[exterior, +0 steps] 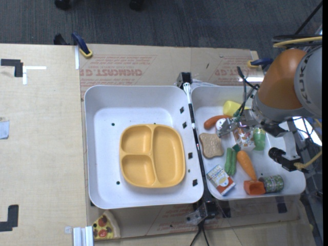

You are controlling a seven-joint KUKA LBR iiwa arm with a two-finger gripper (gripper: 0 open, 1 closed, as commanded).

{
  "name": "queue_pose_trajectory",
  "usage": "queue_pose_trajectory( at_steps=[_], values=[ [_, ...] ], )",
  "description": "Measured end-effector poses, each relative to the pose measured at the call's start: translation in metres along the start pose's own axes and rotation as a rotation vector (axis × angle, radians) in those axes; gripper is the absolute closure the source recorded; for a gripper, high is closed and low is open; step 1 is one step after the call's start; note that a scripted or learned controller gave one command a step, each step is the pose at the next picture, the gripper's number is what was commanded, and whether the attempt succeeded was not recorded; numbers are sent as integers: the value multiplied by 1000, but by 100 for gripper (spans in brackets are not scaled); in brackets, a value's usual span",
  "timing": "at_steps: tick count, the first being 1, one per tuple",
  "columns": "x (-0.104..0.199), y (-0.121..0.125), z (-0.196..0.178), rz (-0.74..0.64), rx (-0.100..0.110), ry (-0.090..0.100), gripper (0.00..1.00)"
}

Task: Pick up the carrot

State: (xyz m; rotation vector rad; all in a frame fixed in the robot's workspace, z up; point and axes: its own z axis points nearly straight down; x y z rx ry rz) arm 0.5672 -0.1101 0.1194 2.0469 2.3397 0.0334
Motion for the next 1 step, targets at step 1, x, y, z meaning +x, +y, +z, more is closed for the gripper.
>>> queue_pose_trajectory(
  at_steps=[1],
  values=[
    [-16, -46, 7, -186, -15, -12, 0]
  ],
)
